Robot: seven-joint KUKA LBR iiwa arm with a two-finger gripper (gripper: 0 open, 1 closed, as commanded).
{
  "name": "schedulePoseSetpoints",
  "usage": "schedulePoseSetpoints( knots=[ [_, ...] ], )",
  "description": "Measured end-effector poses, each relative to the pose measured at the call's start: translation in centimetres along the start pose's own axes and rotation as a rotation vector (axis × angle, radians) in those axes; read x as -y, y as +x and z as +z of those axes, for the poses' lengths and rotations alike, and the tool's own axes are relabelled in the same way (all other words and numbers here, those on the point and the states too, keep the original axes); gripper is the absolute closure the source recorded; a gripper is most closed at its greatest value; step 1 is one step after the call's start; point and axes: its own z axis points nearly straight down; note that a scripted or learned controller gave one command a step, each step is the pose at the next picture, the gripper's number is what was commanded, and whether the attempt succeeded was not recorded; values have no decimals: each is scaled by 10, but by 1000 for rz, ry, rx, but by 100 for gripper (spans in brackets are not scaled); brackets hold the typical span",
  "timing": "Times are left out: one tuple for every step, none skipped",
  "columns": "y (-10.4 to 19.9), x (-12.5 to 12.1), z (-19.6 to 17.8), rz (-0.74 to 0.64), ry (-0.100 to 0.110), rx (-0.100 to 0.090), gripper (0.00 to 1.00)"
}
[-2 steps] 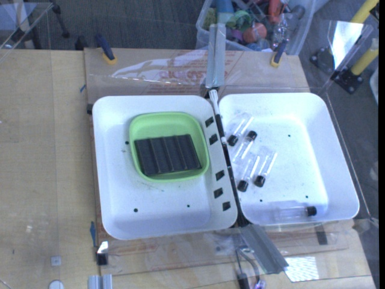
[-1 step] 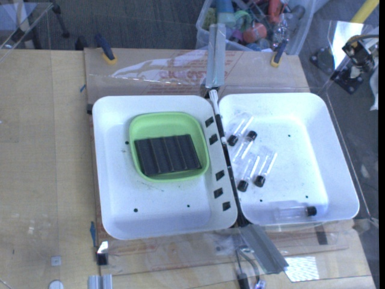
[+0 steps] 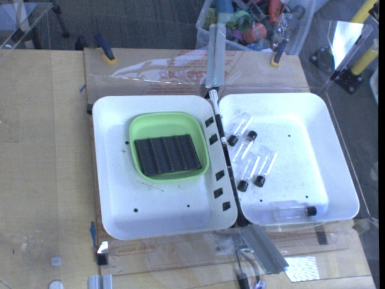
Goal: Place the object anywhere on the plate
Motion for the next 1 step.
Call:
schedulePoseSetpoints(
  knots=[
    [0,0,0,1,0,1,0]
  ],
)
